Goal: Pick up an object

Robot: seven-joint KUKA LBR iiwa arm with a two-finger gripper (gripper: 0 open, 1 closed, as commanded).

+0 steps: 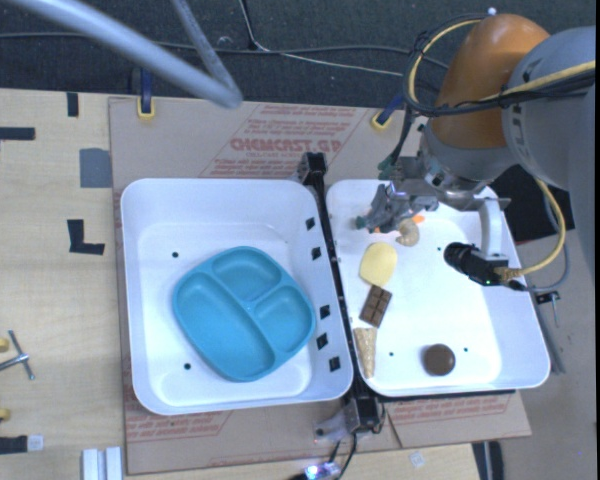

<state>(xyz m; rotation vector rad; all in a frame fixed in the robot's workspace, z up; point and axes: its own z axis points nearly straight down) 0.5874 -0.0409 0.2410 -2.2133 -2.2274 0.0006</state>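
My gripper [388, 211] hangs over the far left part of the right bin [500, 318], its fingers pointing down and left. A small tan piece [410, 232] lies just right of the fingers. Below the gripper lies a pale yellow oval item [378, 263], then a brown chocolate bar [377, 306], then a tan waffle-textured cone [364, 350] by the bin's left wall. A round brown cookie [439, 359] rests near the front of the right bin. I see nothing between the fingers.
The left bin [150, 218] holds a blue divided plate [242, 311]. A black divider with clips [323, 258] runs between the bins. A black camera unit [478, 262] sticks out from the wrist over the right bin. A grey pole [110, 33] crosses the top left.
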